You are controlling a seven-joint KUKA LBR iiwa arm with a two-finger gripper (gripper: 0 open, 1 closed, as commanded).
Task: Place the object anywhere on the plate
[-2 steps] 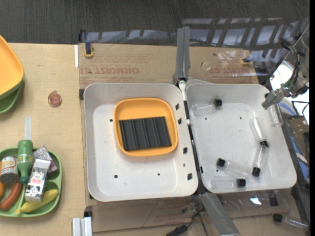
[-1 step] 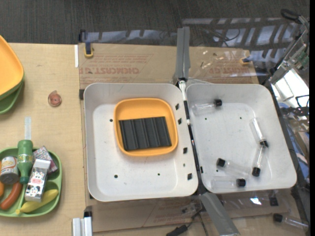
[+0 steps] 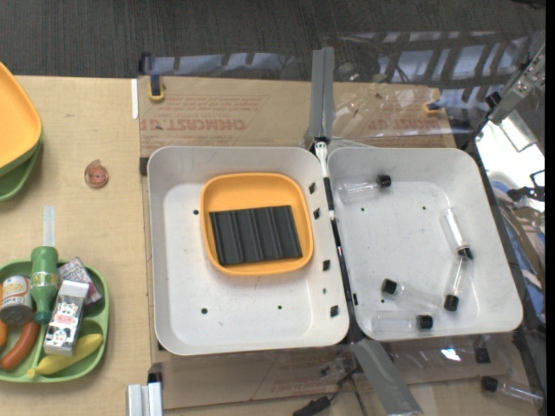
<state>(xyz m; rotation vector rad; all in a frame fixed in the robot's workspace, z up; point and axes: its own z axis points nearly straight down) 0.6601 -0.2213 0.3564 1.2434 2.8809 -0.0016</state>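
Now pick step not begun: clear tubes (image 3: pixel 457 237) in right bin (image 3: pixel 486 189); orange plate (image 3: pixel 257 189) in left bin. Tool state: cannot tell. Next: grasp tube.

"chemcrest", upside down, on cardboard (image 3: pixel 204 115)

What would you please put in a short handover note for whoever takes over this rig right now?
Left bin: orange plate with a dark ribbed block lying on it.
Right bin: five clear tubes with black caps, lying loose, e.g. one near the top and one at the right.
Done: no tube is on the plate.
Left: pick a tube and set it anywhere on the plate.
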